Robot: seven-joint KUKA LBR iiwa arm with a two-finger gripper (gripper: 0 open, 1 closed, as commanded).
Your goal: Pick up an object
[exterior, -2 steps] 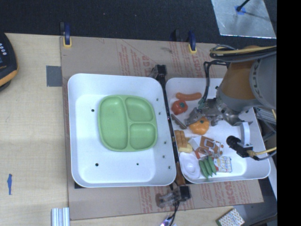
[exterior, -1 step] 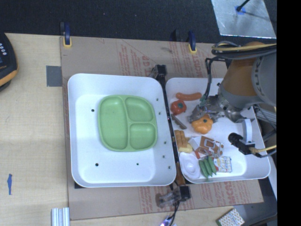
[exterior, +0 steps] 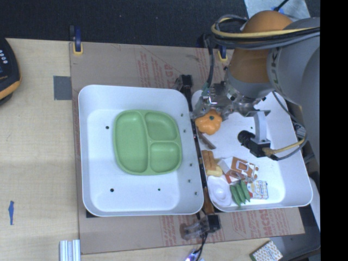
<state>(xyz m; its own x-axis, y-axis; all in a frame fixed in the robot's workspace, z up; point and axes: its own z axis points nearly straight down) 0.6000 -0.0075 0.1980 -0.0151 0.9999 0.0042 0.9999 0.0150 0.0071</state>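
I've got the gripper [exterior: 212,109] low over the round orange plastic fruit [exterior: 209,123] to grab it, can't tell its state tbh.

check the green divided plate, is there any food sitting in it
No, the green divided plate lies bare in the left bin.

Pale wooden bench [exterior: 32,162]; dark floor [exterior: 136,7]
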